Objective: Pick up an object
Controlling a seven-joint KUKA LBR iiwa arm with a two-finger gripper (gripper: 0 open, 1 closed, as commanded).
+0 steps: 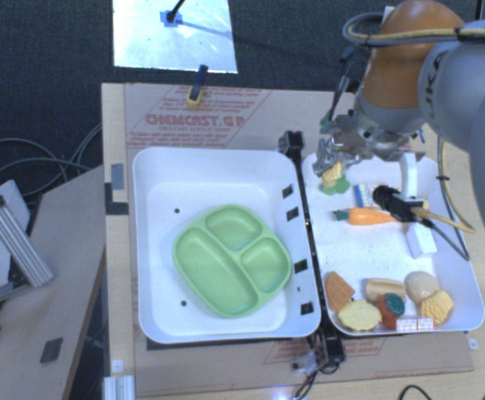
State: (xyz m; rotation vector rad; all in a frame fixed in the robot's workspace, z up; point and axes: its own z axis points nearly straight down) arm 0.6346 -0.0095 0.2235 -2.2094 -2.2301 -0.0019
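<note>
My gripper (pixel 332 163) hangs over the back left part of the right bin (pixel 467 283), shut on a small yellow corn piece with a green end (pixel 334 177), whose top sits between the fingertips. An orange toy carrot (pixel 367 217) lies just in front of it, with a small blue and white item (pixel 363 194) beside the carrot. Along the bin's front edge lie several toy foods: an orange wedge (pixel 338 288), a yellow round slice (pixel 359 315), a bread roll (pixel 384 288), a pale egg (pixel 420 284) and a yellow waffle piece (pixel 437 307).
The left bin (pixel 163 182) holds a green divided plate (pixel 232 259). A white block (pixel 422 242) lies in the right bin's right half. The divider (pixel 302 223) between the bins runs close to the gripper's left. The arm's grey and orange body (pixel 417 48) looms over the right bin's back.
</note>
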